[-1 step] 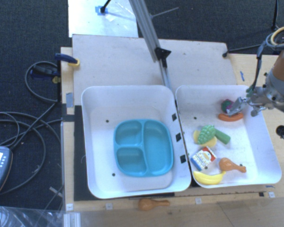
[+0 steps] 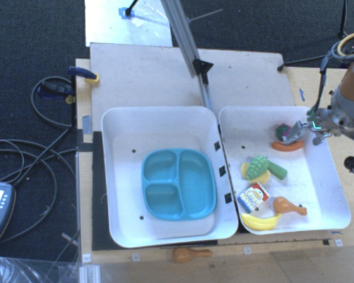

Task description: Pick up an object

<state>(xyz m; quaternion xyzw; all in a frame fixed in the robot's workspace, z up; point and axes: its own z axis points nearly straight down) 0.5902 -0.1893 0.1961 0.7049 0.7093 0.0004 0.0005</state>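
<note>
Right bin (image 2: 336, 181): your targets are all here, spread loosely so each has some room around it. That is a layout made for picking one at a time.
Far cluster: an orange sausage-shaped piece (image 2: 288, 147) with a dark red and green item (image 2: 281, 131) just behind it, close to the far wall.
Middle: a green bumpy toy (image 2: 263, 167) lying on a yellow piece (image 2: 248, 171).
Near end: a small printed packet (image 2: 253, 197), a drumstick (image 2: 288, 206) and a banana (image 2: 260, 221) tucked against the near wall.
Left bin (image 2: 121, 175): a blue divided tray (image 2: 179, 183) sits alone here, likely a drop-off spot.
Hand (image 2: 295, 133): it's down low at the far cluster, right over the dark item and touching or nearly touching it.
Grip: you can't tell how far the fingers are spread, and nothing is plainly seen between them, so don't count this as a hold.
Arm: reaching in over the bin's right wall.
Stray: one brown piece (image 2: 192, 253) lies on the bench (image 2: 141, 75), outside both bins.
Risk: the sausage piece sits so close it may get nudged.
</note>
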